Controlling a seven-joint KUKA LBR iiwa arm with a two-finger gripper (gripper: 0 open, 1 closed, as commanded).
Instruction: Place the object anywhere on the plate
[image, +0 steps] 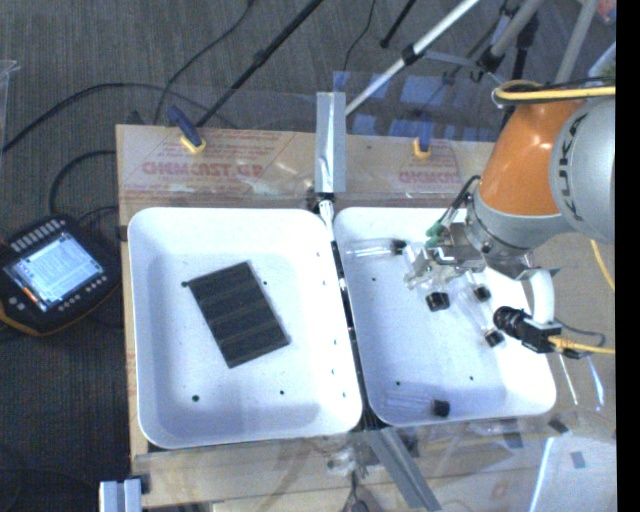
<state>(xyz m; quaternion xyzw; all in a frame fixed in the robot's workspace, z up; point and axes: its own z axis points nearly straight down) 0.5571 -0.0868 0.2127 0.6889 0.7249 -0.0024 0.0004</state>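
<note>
gripper: gripper (441, 277) hangs low over the back half of the right bin (400, 345); wrist hardware clutters the view, so cannot tell how far open it is or whether it has hold of anything
arm: grey arm (600, 170) with the orange band comes in from the right, above the right bin's far corner
object: likely the small dark piece (438, 407) lying on the right bin floor near the front wall, well apart from the gripper; too small to make out its shape
object handling: judged light and rigid, probably a hard plastic or rubber bit; easy to knock or skate on the smooth bin floor
where to grip: judged best pinched across its narrow sides from straight above, centred, as there is little body to catch
plate: dark flat rectangle (238, 313) lying skewed mid-floor of the left bin (170, 385)
plate surface: ribbed, matte, looks stiff; ridges should stop a small part sliding
bins: white, shallow, smooth, slightly glossy, rounded corners, touching side by side
bench: brown board under clear sheeting
off-bench: handheld controller (50, 272) with a lit screen on the floor to the left
</note>
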